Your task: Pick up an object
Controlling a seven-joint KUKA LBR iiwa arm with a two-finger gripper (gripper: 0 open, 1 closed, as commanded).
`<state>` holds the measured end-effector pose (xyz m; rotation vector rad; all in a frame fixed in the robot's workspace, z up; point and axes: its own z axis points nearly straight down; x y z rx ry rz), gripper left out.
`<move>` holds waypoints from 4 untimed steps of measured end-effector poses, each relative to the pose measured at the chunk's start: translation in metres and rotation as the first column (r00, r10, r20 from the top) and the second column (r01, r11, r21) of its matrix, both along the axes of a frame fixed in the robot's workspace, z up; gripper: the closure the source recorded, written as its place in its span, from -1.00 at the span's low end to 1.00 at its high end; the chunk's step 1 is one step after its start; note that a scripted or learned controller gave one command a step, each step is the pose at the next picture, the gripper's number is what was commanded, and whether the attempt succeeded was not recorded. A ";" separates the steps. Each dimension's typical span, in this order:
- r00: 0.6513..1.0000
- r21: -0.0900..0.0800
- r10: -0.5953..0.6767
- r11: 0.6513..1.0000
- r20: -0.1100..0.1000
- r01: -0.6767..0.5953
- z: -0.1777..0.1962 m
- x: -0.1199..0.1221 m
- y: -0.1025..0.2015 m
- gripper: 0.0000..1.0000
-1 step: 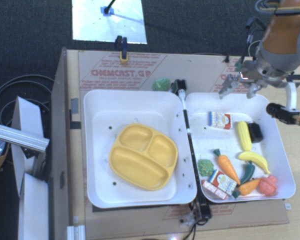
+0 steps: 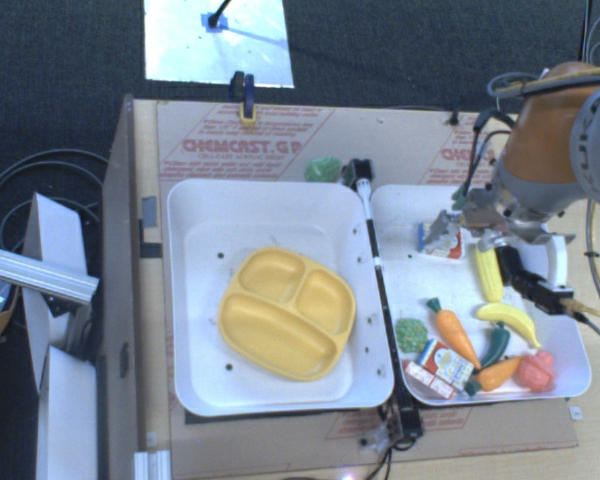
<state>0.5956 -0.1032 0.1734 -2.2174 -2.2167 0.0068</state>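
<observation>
Nearest us, toy food crowds the right white bin point(image 2: 580, 368); our pincer point(image 2: 448, 230), grip unreadable, hovers above hunting a pick.

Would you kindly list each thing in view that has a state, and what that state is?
Yellow plastic three-compartment tray: lying flat in the left white bin.
Orange toy carrot: lying flat in the right white bin.
Yellow toy banana: lying flat.
Yellow toy corn cob: lying flat.
Green toy broccoli: beside the carrot.
Pincer: low over the right bin.
</observation>
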 end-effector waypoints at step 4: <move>1.000 0.000 0.009 1.000 0.021 -0.009 0.071 -0.108 0.053 1.00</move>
